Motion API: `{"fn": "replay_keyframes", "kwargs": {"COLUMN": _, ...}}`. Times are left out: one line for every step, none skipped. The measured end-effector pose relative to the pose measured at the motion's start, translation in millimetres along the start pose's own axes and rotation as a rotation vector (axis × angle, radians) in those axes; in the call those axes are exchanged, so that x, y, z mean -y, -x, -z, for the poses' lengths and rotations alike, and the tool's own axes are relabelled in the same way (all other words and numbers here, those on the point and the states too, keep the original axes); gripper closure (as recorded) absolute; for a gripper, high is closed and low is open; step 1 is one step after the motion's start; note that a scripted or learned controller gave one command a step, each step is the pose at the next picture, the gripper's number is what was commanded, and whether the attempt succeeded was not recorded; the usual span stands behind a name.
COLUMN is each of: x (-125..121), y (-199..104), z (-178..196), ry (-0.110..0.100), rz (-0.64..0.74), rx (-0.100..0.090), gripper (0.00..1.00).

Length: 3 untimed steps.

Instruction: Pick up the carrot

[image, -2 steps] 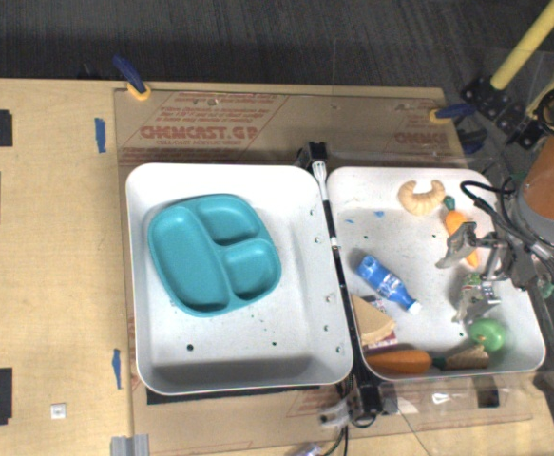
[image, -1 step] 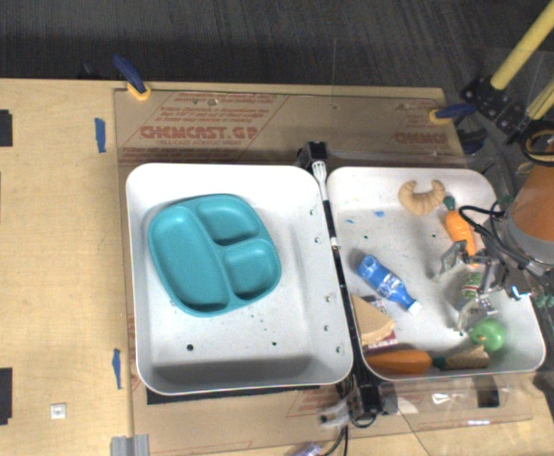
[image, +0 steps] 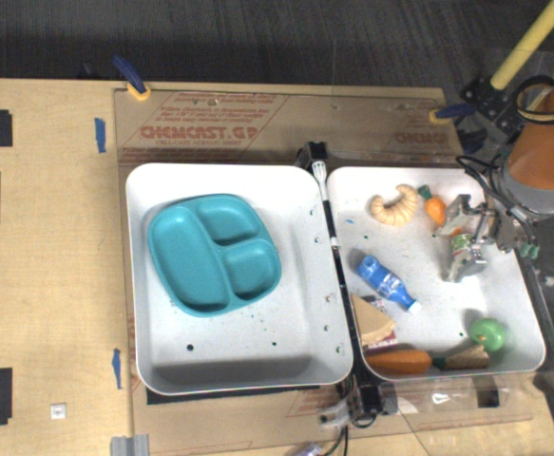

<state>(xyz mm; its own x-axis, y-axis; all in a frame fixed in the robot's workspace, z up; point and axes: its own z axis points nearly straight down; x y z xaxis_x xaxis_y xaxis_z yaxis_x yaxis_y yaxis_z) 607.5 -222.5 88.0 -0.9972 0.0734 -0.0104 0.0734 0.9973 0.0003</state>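
Cardboard-covered bench carries two white bins; the gripper (image: 467,245) hangs low over the right bin (image: 528,297), fingers too blurred to tell their state. Its target, the carrot (image: 398,360), lies along that bin's near edge — hemmed by a green apple (image: 487,332) and a blue bottle (image: 387,283).

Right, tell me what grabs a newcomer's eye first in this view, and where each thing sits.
The teal divided plate stands out most, lying alone in the left bin. The right bin is cluttered: a blue bottle near its middle, a green apple and a carrot along its near edge. The gripper hangs over that bin's right side, below the arm's orange band.
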Motion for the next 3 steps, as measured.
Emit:
{"fn": "replay_keyframes", "kwargs": {"x": 0.5, "y": 54.4, "z": -0.5, "ry": -0.005, "rz": -0.286, "rx": -0.018, "gripper": 0.00}}
{"fn": "replay_keyframes", "kwargs": {"x": -66.6, "y": 31.9, "z": -0.2, "ry": 0.002, "rz": -0.270, "rx": -0.002, "gripper": 0.00}}
{"fn": "replay_keyframes", "kwargs": {"x": -133.4, "y": 32.9, "z": 0.3, "ry": 0.002, "rz": -0.414, "rx": -0.003, "gripper": 0.00}}
